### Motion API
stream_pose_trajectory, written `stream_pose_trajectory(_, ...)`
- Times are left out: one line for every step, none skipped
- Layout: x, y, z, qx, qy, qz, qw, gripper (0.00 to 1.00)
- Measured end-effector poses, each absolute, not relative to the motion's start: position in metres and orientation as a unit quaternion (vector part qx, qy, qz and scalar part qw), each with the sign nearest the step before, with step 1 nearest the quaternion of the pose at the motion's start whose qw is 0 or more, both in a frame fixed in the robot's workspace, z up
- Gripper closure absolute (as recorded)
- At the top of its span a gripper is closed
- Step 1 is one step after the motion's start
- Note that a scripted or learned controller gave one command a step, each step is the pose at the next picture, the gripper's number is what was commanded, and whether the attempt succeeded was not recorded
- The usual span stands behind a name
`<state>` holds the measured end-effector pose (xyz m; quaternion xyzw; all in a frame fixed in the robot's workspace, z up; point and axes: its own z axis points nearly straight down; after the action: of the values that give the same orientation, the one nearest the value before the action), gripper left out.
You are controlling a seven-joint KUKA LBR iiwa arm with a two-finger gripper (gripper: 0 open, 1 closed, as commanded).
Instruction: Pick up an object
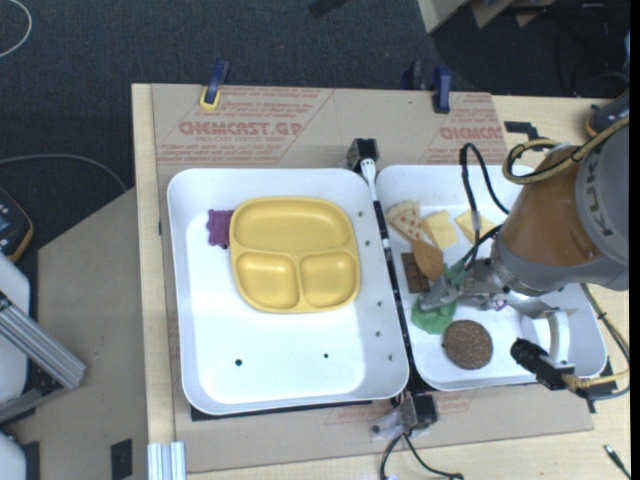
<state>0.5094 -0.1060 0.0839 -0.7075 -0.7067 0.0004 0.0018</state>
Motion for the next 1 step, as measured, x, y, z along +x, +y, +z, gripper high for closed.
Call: stream_pose_trajectory(0.5109,-0.1059,0.0964,-0.708,-0.707,-0.0016,-0.001,1.00)
